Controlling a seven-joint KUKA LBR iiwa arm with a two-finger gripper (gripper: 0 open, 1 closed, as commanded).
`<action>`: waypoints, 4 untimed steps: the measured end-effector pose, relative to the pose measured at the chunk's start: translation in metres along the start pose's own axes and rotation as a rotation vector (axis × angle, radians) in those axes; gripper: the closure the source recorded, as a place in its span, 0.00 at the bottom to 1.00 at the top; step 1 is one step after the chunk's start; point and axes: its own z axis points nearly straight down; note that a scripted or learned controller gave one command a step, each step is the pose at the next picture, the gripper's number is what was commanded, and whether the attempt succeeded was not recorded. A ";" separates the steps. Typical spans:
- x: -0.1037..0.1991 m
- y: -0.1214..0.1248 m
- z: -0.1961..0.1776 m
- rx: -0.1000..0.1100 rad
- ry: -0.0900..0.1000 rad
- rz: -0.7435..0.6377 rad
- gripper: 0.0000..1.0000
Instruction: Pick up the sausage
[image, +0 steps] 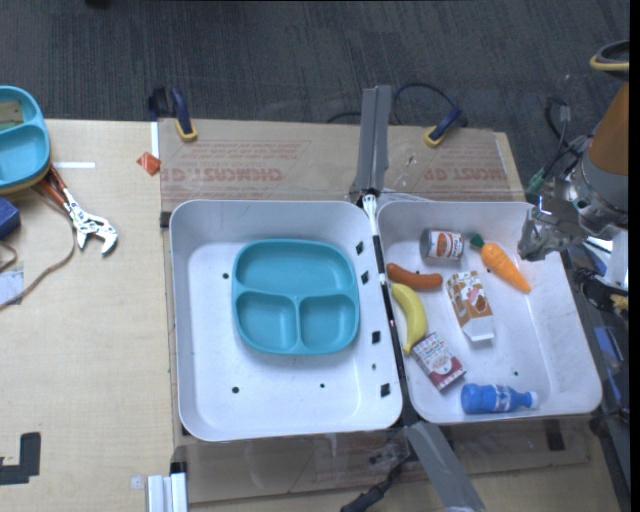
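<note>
Sausage (414, 277) lies centre-right in the frame, touching the banana's (410, 315) top, while my gripper (537, 243) hovers right, jaw state unclear; approach step, next I must swing left and descend.

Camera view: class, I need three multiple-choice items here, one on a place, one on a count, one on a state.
1. The reddish-brown toy sausage lies in:
A the left white bin
B the right white bin
C the bare bench

2. Compartments in the teal plastic plate:
A two
B three
C five

3. The blue plastic bottle is:
A lying on its side
B upright
C on the plate

Answers: 1 B, it lies above the yellow banana; 2 B, one long, two small; 3 A, it lies flat near the front wall.
</note>
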 end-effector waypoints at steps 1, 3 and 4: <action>-0.053 -0.014 0.096 0.001 0.001 -0.121 1.00; -0.005 0.054 -0.045 0.001 -0.001 0.123 1.00; -0.021 0.032 0.051 0.003 0.000 0.138 1.00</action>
